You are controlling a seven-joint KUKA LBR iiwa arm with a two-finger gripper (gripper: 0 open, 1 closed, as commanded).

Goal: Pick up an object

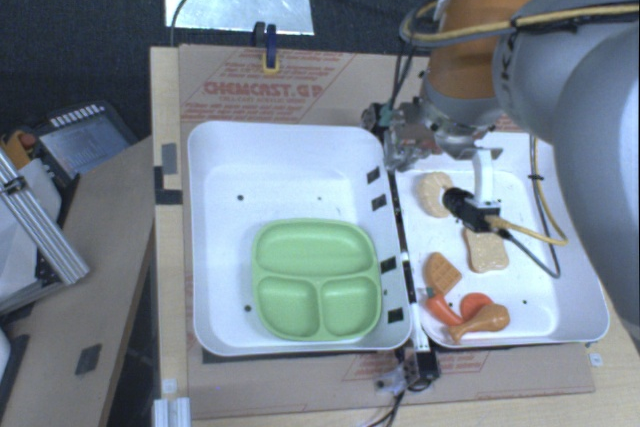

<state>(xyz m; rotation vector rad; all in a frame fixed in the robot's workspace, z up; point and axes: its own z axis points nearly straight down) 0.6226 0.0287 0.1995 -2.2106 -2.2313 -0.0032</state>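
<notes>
Furthest left, the left white bin [240, 165] carries a green three-part plate [316, 278], which lies flat towards the bin's near edge and closer to its right wall. At the wall shared by the two bins, by the far left corner of the right white bin [565, 300], the gripper [400, 147] hangs from the grey arm [570, 65]. Whether it is released or clenched I cannot tell, and nothing shows in its grasp. The loose things lie in the right bin's left half: a pale round biscuit [433, 193] nearest the gripper, an orange waffle piece [441, 272] by the left wall, a toast slice [487, 253] just right of it, and a red piece [474, 301] touching a tan drumstick [484, 319] at the near edge.
</notes>
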